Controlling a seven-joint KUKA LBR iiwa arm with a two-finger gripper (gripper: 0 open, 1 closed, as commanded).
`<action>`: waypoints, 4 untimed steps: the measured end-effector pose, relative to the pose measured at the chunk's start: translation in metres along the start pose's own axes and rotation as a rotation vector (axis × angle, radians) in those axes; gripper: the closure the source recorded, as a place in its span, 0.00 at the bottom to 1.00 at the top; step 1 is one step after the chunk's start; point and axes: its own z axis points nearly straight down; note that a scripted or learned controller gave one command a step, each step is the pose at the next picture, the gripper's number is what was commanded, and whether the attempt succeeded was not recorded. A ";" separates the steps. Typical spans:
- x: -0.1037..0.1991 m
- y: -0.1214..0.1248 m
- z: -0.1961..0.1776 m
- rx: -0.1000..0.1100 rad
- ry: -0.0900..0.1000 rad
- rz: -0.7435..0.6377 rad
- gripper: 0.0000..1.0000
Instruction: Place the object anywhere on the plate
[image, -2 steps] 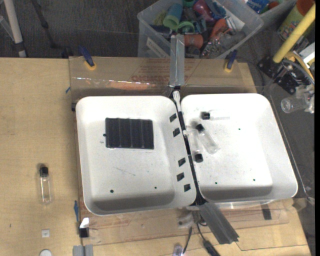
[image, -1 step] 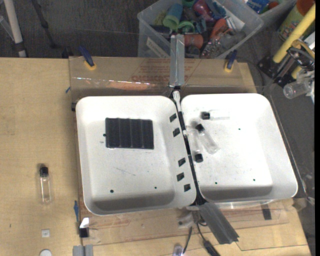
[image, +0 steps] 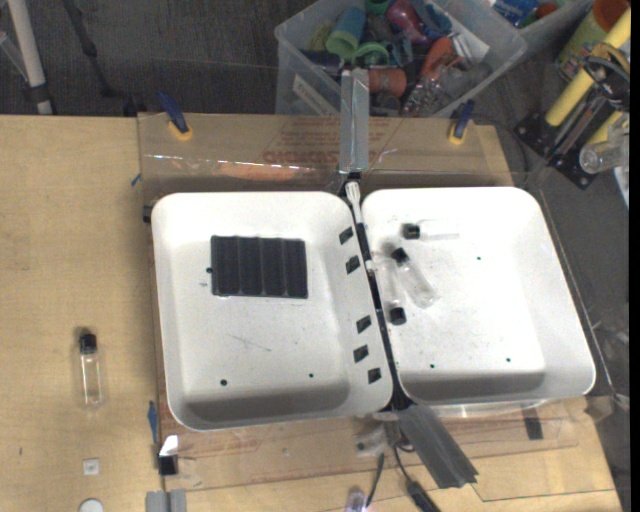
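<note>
A black ribbed rectangular plate (image: 259, 267) lies flat in the upper left part of the left bin (image: 190, 340). In the right bin (image: 520, 320), near its left wall, lie small clear vials with black caps. One vial (image: 432, 236) lies sideways with its cap to the left. A second vial (image: 413, 281) lies slanted just below it, cap at the top. A small black piece (image: 396, 316) sits lower down, close to the divider between the bins.
Another clear vial with a black cap (image: 90, 368) lies on the wooden bench left of the bins. A clear tub of colourful items (image: 400, 45) stands behind the bins. Black clips (image: 360, 325) line the seam between the bins.
</note>
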 end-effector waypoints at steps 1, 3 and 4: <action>0.016 -0.011 0.000 0.001 0.000 -0.194 1.00; -0.037 -0.117 0.000 0.002 -0.001 -0.165 1.00; -0.073 -0.128 0.000 0.002 -0.002 0.003 1.00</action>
